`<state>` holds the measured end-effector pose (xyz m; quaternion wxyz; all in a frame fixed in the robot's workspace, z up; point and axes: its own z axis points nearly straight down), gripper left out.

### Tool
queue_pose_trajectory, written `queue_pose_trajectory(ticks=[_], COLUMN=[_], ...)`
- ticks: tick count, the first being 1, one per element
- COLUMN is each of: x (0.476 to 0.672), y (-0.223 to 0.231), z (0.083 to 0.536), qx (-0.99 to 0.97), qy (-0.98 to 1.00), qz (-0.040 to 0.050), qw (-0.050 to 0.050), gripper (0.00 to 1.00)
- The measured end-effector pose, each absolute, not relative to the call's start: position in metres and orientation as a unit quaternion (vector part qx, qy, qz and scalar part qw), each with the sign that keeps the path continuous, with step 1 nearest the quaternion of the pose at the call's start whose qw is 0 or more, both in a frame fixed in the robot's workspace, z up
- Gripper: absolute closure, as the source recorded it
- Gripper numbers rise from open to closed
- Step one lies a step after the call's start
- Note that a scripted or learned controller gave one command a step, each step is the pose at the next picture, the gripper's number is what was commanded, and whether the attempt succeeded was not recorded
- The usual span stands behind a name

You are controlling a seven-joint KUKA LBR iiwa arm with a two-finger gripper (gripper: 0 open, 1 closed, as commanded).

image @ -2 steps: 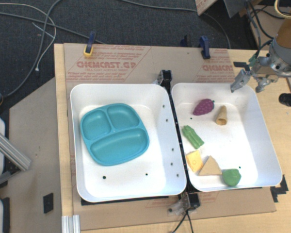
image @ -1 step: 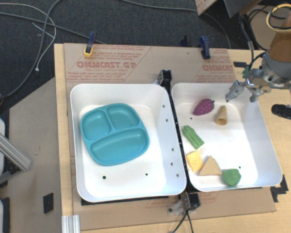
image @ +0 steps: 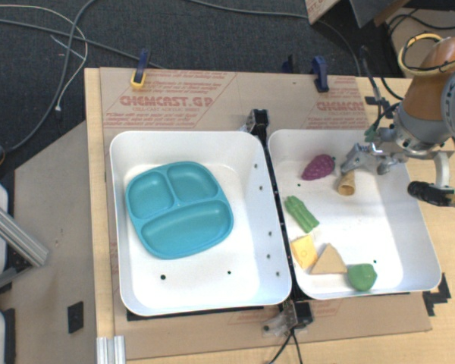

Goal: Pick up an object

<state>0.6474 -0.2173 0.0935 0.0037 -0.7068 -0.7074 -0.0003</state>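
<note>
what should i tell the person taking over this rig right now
Claw: low over the far end of the right bin, between the purple grapes and the tan cone. Nothing visibly gripped; finger state unclear.
Right bin also holds a green pickle, yellow cheese, a tan wedge and a green round piece, all near the front.
Left bin holds a teal divided plate.
Done: nothing lifted yet.
Left: grasp one item and raise it; the cone and grapes lie closest.
</note>
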Motion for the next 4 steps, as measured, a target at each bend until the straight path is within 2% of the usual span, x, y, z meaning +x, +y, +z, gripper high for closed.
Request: queue_pose_trajectory(ticks=[1,2,3,4], x=[0.649,0.649,0.652,0.644], y=[-0.214,-0.216,-0.216,-0.221], z=[0.086,0.098,0.161,0.217], qx=[-0.706,-0.706,-0.707,-0.707], qy=[-0.708,-0.708,-0.707,-0.707], qz=[-0.0017,-0.0011,-0.0009,-0.0013], qw=[0.002,0.000,-0.002,-0.003], gripper=[0.00,1.00,1.00,1.00])
